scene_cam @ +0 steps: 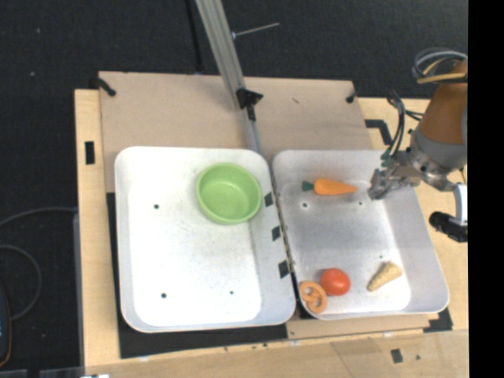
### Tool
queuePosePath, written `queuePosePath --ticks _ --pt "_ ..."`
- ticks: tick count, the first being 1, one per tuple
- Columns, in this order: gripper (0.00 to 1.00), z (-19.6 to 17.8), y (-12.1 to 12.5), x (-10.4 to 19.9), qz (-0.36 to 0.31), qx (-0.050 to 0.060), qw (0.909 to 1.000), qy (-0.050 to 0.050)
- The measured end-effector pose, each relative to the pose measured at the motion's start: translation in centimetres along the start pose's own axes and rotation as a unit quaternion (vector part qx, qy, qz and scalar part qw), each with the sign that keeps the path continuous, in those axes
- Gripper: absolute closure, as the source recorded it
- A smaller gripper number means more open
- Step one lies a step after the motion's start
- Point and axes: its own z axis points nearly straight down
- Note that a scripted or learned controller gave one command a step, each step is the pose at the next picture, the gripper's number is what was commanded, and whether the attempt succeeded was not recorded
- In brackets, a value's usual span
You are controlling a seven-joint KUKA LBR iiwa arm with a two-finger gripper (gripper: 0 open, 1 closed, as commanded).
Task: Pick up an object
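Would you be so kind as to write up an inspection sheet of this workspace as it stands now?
Surface: wooden bench bearing two shallow white bins; left bin, right bin.
Job's things: green bowl in the left bin; toy carrot, red tomato, pretzel and tan wedge in the right bin.
Clutter: nothing seen.
Grippers: pincer at the right bin's far right edge, just right of the carrot, holding nothing visible.
Cables: loops above the arm's orange band.
Surroundings: dark floor, slanted metal pole.
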Motion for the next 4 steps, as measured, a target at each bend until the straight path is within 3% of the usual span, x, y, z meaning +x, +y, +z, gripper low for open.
queuePosePath --ticks 1,2,4 --pt "1.00 -6.5 0.2 0.1 -0.003 -0.001 1.0000 0.001" --pt "1.00 -10.8 0.4 -0.1 -0.003 -0.001 1.0000 0.001" --pt "1.00 -10.1 -3.5 9.4 -0.004 0.002 1.0000 0.002"
